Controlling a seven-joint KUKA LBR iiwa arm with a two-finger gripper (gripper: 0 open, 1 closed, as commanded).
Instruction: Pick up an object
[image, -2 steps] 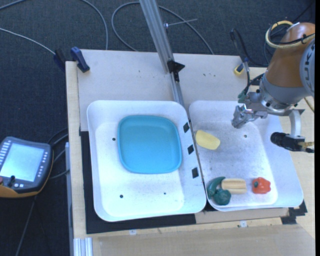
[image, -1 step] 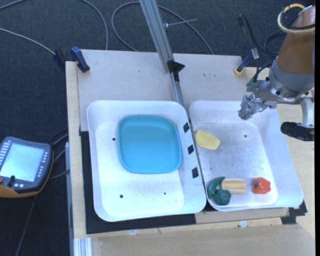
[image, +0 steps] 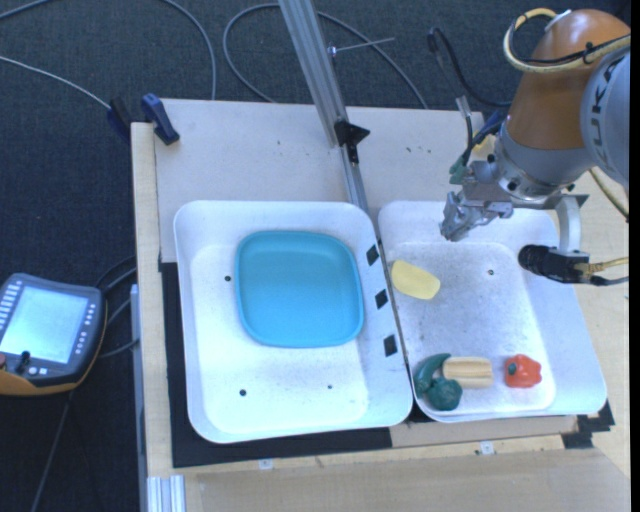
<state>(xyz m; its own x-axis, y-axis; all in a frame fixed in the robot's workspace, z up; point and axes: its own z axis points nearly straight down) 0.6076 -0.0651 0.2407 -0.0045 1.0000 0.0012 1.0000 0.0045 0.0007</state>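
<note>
Looking down on the bench, we see the gripper (image: 458, 226) hanging over the far edge of the right bin (image: 560, 330); whether its jaws stand wide or narrow we cannot tell. Letters reading "KUK" show on the arm (image: 560, 95). Near it lies a yellow piece (image: 414, 280); a green piece (image: 438, 384), tan block (image: 468, 372) and red pepper (image: 521, 371) sit along the near edge. A blue plate (image: 298, 288) fills the left bin (image: 200, 330).

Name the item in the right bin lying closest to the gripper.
The yellow piece, alone near the bin's left wall, just below-left of the gripper. The green, tan and red items sit along the near edge.
</note>
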